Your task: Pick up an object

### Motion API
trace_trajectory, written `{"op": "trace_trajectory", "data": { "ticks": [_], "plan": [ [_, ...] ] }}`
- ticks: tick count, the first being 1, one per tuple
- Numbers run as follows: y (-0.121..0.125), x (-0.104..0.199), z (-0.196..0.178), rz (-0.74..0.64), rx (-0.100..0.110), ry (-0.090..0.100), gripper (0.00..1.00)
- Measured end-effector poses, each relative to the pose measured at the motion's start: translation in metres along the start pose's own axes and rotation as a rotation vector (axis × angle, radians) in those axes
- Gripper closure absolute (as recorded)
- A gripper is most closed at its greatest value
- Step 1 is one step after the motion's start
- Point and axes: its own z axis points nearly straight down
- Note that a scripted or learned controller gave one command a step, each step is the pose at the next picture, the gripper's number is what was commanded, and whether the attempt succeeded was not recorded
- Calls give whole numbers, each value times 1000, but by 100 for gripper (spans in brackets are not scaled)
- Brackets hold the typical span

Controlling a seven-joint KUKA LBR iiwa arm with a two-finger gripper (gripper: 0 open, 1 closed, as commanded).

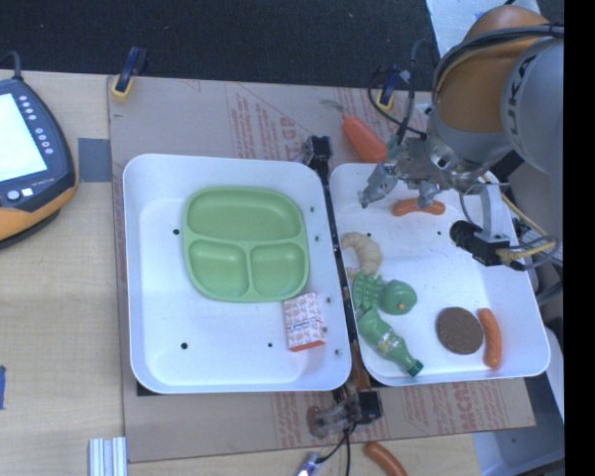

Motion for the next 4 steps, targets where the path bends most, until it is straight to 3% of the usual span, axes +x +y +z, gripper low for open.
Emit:
{"op": "trace_trajectory", "data": {
  "ticks": [1, 2, 3, 4],
  "plan": [
    [-35, -96, 13, 4, 3, -2, 0],
    [24, -118, 103, 0, 4, -1, 0],
    [29, -90, 101, 0, 3, 0, 0],
    [29, -123, -13, 2, -1, -2, 0]
  ]
}}
